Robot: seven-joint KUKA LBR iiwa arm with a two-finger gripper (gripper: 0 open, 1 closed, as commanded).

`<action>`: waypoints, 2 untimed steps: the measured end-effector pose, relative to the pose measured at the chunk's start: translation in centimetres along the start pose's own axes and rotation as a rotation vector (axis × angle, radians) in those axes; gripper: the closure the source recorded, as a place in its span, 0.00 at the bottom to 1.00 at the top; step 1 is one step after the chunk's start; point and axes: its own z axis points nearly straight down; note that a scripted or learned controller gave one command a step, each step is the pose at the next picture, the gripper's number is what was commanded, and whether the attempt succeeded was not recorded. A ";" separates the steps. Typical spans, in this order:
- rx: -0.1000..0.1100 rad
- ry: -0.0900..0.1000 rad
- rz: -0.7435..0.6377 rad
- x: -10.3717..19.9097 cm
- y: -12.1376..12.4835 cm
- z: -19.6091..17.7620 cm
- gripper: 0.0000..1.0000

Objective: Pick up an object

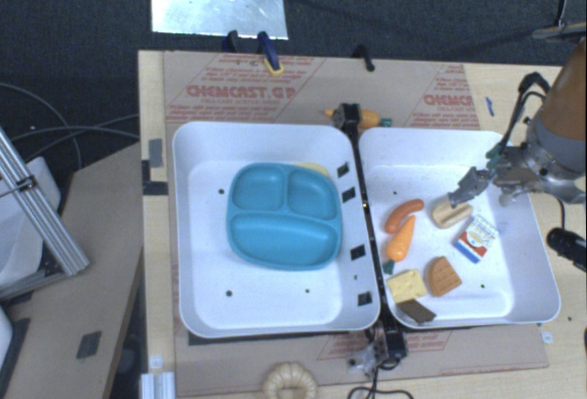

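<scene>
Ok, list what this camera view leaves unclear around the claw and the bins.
- claw: small and blurred over the bread roll; grip and contact unreadable.
- Yellow item: mostly hidden behind the blue plate.
- Small carton: print too small to read.
- Arm: cut off by the right edge.

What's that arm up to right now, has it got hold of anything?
End effector low in right bin, at the bread roll. Grip unconfirmed. Milk carton close beside; carrot and sausage clear to the left.
</scene>
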 end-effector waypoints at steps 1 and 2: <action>-0.012 -0.002 -0.003 0.0 0.2 -0.6 0.00; -0.008 -0.001 -0.001 0.4 0.0 5.5 0.00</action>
